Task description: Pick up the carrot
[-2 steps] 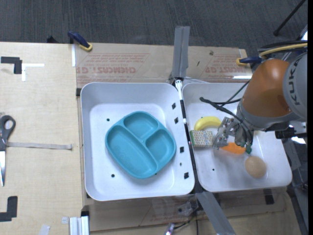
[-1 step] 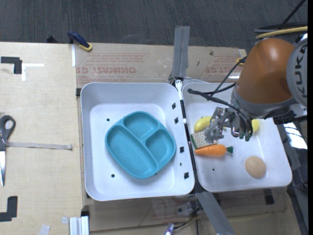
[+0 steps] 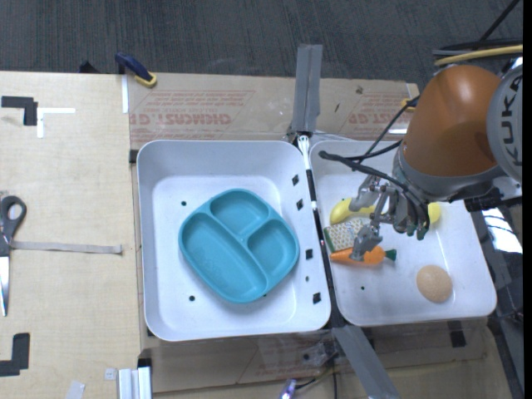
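The arm (image 3: 465,131), its casing lettered "KU", reaches over the right bin (image 3: 465,302). The left bin (image 3: 158,248) holds a blue divided plate (image 3: 239,245). The gripper (image 3: 366,243) sits on the carrot (image 3: 366,257) beside an egg (image 3: 434,283); I cannot tell how its jaws stand.

scissors (image 3: 8,248) cut by left edge, banana (image 3: 342,211) partly hidden behind pincer (image 3: 366,241)

Grey arm (image 3: 507,131) w/ orange band (image 3: 453,123); black cables; metal gripper (image 3: 366,243).
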Controlling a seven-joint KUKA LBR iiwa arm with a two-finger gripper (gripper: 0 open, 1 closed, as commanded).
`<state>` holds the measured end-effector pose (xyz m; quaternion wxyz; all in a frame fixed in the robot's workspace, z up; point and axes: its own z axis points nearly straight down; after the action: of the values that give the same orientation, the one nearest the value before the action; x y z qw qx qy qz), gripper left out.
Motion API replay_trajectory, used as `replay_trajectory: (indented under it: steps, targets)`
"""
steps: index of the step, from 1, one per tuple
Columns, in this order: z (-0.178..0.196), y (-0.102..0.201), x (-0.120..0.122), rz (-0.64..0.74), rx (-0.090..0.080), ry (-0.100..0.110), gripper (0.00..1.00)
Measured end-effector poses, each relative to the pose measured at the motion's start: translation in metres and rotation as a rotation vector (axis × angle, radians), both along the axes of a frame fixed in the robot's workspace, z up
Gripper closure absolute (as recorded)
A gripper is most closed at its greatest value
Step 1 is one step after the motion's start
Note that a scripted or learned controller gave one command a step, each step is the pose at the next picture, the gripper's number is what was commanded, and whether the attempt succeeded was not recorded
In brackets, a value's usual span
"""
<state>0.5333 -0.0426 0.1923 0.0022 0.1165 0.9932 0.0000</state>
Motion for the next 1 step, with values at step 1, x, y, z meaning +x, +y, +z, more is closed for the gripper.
replay_trajectory:
  steps: [1]
  targets:
    - [-0.0446, -0.0737, -0.0373, 0.072, 0.0, 0.001, 0.0]
